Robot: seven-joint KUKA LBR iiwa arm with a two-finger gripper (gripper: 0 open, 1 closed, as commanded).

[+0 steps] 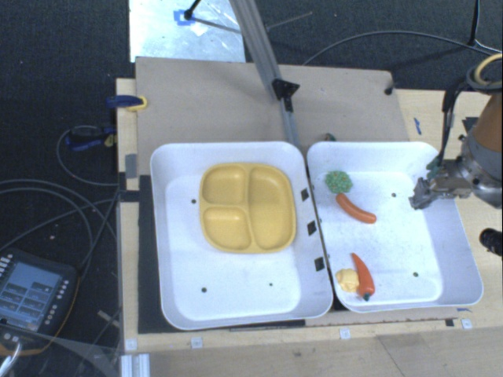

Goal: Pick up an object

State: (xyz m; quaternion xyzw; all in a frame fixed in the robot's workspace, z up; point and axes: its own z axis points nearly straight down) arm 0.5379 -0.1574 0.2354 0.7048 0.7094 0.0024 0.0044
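Where the right bin (452,234) lies, slim orange-red sausage (356,209)

My table (236,100) is pale wood, standing on dark carpet (55,53). Black cables (71,203) trail over the floor at the left, and a bright patch (169,14) lies beyond.

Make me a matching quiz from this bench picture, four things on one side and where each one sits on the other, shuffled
Things:
1. yellow divided plate
2. green broccoli
3. orange sausage
4. gripper

Places:
A. just below the broccoli, lying at a slant in the right bin
B. above the right bin's right-hand edge
C. in the left bin
D. upper left of the right bin

Pairs: 1-C, 2-D, 3-A, 4-B
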